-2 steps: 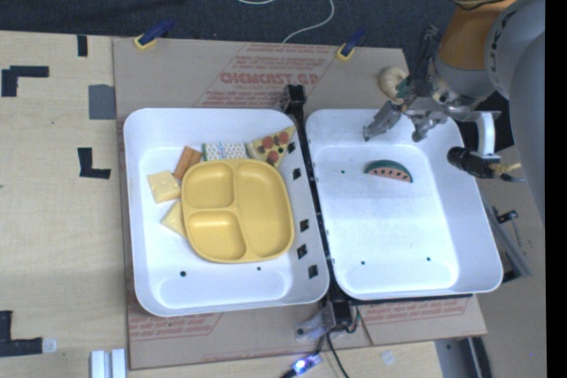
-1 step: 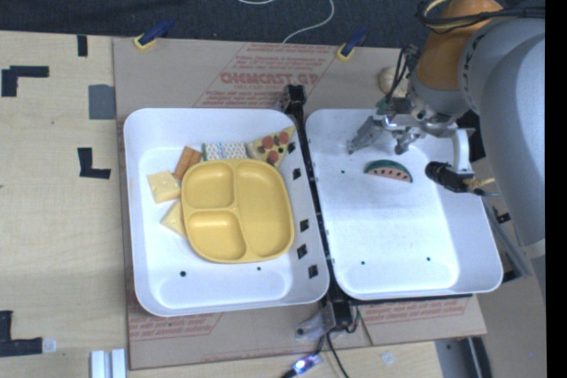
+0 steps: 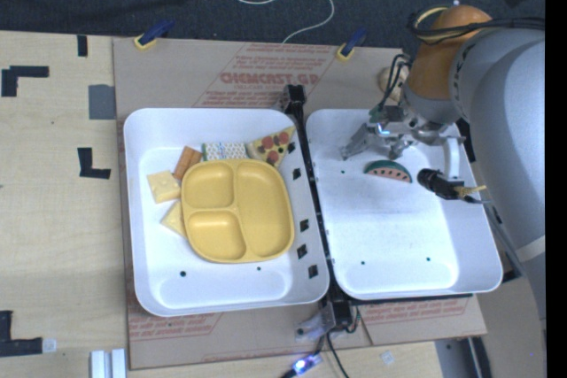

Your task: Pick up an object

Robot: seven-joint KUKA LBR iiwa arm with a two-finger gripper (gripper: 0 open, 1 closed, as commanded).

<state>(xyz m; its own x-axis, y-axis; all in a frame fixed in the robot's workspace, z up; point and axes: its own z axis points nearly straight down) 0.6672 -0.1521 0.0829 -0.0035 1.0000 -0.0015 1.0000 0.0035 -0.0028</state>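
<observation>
A toy watermelon slice point(image 3: 390, 170), red with a green rind, lies in the back half of the right bin point(image 3: 399, 270). My gripper point(image 3: 374, 150) hangs just behind and above it, near the bin's back wall. It is open, its fingers spread apart with nothing between them. One finger point(image 3: 353, 148) points toward the bin's left side. The slice lies on the bin floor, apart from the fingers.
The left bin point(image 3: 151, 279) holds a yellow divided plate point(image 3: 237, 210). Behind and left of the plate lie a pizza slice point(image 3: 273, 143), a brown cracker point(image 3: 186, 160), pale yellow cheese pieces point(image 3: 163, 186) and a patterned piece point(image 3: 223, 150). The arm's grey body point(image 3: 509, 128) overhangs the right bin's right side.
</observation>
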